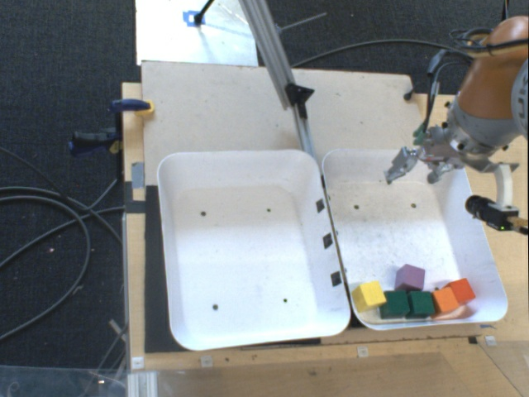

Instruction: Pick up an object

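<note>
Several small blocks lie along the near edge of the right bin (463, 230): a yellow block (369, 295), a purple block (410, 277), two dark green blocks (408, 304), an orange block (447, 300) and a red block (462, 289). My gripper (417, 169) hangs over the far part of the right bin, well away from the blocks. Its fingers (400, 165) are spread open and nothing sits between them.
The left bin (178, 222) stands beside the right one, with a slanted metal pole (273, 48) crossing above the bench's far side. A blue clamp (111, 139) grips the bench's left edge. Cables lie on the floor to the left.
</note>
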You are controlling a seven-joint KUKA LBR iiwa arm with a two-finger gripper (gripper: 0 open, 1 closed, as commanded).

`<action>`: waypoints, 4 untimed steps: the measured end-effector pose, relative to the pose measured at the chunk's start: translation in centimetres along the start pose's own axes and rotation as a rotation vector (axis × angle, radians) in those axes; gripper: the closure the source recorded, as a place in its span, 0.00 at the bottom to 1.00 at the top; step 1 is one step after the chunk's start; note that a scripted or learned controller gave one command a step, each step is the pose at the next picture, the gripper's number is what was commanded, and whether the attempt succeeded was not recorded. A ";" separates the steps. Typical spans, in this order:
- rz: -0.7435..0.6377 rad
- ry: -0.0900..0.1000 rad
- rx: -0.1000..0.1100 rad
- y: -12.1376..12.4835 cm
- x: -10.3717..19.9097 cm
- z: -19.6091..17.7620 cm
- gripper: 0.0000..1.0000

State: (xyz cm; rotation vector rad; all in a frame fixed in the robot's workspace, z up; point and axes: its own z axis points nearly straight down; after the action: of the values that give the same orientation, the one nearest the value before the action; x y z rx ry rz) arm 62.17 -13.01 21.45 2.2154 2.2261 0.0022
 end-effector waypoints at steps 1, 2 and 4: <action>-0.004 0.000 -0.008 -4.5 4.7 -11.4 0.00; -0.003 0.000 -0.011 -10.0 7.4 -24.4 0.00; -0.007 0.001 -0.008 -13.6 8.9 -33.0 0.00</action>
State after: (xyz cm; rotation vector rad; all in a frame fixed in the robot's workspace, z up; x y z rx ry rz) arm 48.45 -4.23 54.43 2.2039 2.2300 0.0117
